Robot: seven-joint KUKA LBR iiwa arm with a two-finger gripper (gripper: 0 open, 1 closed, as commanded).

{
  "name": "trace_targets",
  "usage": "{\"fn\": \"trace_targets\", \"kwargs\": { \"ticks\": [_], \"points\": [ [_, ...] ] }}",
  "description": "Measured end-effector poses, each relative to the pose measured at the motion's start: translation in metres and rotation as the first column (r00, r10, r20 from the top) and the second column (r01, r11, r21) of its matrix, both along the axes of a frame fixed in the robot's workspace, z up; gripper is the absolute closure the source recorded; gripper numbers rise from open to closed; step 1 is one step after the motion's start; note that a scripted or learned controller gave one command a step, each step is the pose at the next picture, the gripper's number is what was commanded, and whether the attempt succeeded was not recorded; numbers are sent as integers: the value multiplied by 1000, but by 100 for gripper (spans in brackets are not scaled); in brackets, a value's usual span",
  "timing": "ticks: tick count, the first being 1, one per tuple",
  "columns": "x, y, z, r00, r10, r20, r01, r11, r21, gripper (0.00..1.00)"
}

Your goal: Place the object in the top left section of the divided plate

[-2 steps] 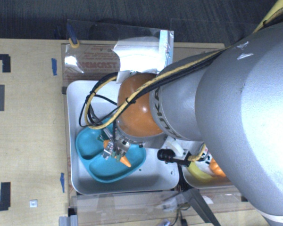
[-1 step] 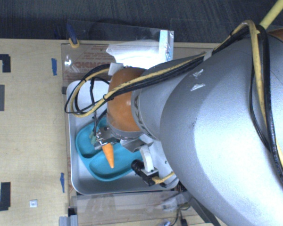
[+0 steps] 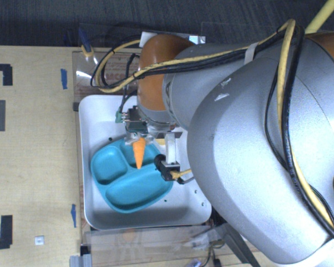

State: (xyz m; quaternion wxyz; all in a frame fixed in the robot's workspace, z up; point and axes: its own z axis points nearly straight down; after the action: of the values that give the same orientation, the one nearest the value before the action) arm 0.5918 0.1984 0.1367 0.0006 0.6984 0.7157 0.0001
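Note:
A blue divided plate (image 3: 132,194) lies in the white bin (image 3: 97,118), tilted, with two small sections on its upper left side and one large section below. A small orange carrot-shaped object (image 3: 138,153) hangs point down over the ridge between the plate's small sections. Its top sits between the fingers of my gripper (image 3: 138,139), which is shut on it. The arm's orange band and grey wrist stand right above the gripper and hide the bin's far right part.
The arm's big grey body covers the right half of the view. Left of the bin lies bare wooden bench (image 3: 33,149) with black markings and bits of blue tape (image 3: 63,78). Yellow and black cables loop above the bin's top edge.

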Motion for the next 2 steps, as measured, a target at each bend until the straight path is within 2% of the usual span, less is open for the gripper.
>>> {"fn": "trace_targets", "kwargs": {
  "ticks": [1,2],
  "points": [
    [-9,9,-23,982,191,6,-191,982,1,100],
    [0,8,-29,951,307,28,-308,952,2,100]
  ]
}}
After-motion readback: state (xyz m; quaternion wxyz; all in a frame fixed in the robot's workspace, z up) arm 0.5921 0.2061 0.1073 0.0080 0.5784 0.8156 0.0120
